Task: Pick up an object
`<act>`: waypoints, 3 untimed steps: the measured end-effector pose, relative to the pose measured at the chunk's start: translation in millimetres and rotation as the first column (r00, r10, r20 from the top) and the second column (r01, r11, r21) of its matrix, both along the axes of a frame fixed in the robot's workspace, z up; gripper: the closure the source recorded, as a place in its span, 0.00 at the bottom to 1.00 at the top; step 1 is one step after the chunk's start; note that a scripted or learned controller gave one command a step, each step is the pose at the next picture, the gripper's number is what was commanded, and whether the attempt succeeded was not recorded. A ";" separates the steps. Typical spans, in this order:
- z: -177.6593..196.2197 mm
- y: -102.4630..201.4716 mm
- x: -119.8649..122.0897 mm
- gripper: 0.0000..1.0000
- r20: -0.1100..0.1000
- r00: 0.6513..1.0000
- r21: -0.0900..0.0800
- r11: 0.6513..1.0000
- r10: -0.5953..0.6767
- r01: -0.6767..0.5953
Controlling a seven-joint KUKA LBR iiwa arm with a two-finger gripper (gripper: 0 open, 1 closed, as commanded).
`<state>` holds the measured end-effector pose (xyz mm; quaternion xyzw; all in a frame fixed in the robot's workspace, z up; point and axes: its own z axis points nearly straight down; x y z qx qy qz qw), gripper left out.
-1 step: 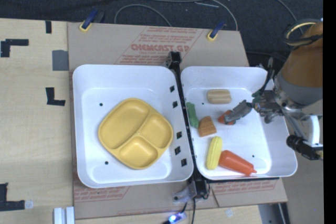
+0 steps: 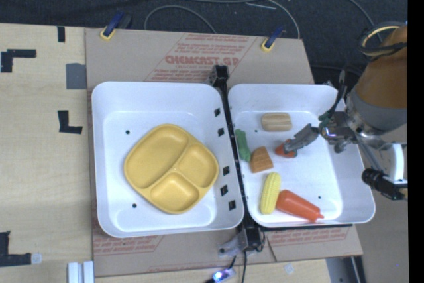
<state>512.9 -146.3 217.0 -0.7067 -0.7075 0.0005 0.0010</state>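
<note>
Camera view: we find the gripper (image 2: 295, 144) over a small red object (image 2: 286, 152) in the right bin (image 2: 351, 205); we cannot tell its opening or hold.

From my remote station, the one legible marking is red print on the brown cardboard sheet (image 2: 199, 53) under the two white bins: a large word that reads roughly "CHEMCAST GP", viewed upside down. Smaller red lines around it, and more along the sheet's near edge, are too fine for me to read.
</note>
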 end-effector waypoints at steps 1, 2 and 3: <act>-43.8 3.8 0.2 0.00 -0.003 1.000 0.000 1.000 -0.001 0.001; -107.5 9.1 -2.2 0.00 -0.005 1.000 0.001 1.000 -0.001 0.001; -133.7 9.6 -2.6 0.00 0.000 1.000 -0.001 1.000 0.000 0.000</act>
